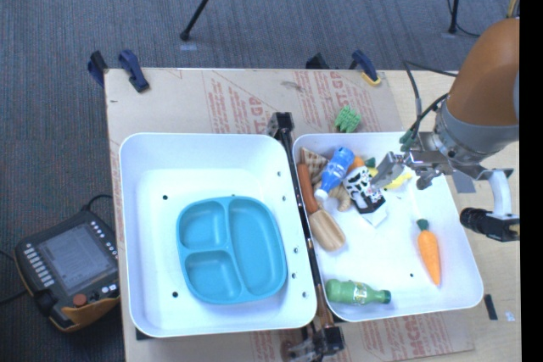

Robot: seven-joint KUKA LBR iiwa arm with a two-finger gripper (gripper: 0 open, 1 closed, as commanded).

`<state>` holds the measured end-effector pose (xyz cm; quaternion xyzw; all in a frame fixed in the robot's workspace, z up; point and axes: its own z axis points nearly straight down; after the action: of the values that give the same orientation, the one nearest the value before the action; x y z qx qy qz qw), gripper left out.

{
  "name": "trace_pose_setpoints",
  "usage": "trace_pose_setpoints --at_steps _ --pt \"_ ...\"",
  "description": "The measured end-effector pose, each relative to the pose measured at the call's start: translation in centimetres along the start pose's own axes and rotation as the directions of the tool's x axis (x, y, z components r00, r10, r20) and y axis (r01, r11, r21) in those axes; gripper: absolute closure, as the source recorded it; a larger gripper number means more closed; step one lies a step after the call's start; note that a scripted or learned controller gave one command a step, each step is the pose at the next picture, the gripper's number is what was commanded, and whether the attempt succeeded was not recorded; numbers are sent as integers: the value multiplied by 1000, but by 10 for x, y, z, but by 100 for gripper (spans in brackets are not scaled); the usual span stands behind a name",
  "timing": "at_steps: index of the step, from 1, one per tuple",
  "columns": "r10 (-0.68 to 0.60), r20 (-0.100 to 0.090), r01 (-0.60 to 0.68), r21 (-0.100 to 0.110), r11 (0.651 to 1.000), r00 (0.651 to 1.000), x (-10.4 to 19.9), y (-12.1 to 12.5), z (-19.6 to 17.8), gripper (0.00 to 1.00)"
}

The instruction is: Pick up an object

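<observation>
Gripper point(397, 168): finger state cannot be told.
Risk: crowded toys around black-and-white cow toy point(365, 189) likely spoil a clean grasp.

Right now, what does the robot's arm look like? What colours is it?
The arm has a big rounded orange part, with a grey ring below it. Thin dark cables curve along its side. Down at the end is the gripper, made of small grey and black metal pieces.

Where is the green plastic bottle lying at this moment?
The green plastic bottle lies on its side in the right white bin, near its front edge, below the tan bread roll and left of the orange toy carrot.
</observation>
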<state>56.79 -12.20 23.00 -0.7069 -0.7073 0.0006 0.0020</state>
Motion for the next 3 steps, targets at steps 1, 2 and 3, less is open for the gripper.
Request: trace_pose_setpoints --at_steps 1,2,3 --pt "-124 2 124 -2 992 992 -28 5 143 0" --pt "-248 2 248 -2 969 969 21 35 142 0" --pt "-242 1 242 -2 970 970 19 35 132 100"
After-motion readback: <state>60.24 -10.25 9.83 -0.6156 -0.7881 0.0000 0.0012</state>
